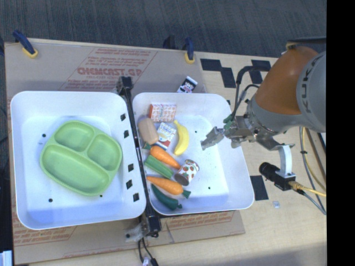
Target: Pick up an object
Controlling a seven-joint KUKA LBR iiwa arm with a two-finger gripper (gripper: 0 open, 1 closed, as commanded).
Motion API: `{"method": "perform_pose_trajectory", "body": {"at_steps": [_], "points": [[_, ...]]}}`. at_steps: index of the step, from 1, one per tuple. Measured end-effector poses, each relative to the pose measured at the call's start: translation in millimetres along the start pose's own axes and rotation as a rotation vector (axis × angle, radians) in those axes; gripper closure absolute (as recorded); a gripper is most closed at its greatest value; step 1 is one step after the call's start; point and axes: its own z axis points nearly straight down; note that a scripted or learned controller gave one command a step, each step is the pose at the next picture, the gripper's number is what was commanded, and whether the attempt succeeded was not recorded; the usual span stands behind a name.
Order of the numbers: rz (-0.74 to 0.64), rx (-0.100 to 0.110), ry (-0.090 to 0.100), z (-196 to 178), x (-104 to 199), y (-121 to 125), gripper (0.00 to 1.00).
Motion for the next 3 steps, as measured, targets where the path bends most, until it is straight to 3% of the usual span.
{"method": "perform_pose_trajectory", "body": {"at_steps": [1, 2, 3], "points": [[0.0, 0.0, 0.0, 0, 0, 0, 0.0], [0.003, -0.002, 0.0, -45, -31, 8, 0.0], [0.0, 0.003, 0.003, 92, 17, -8, 0.0]]}}
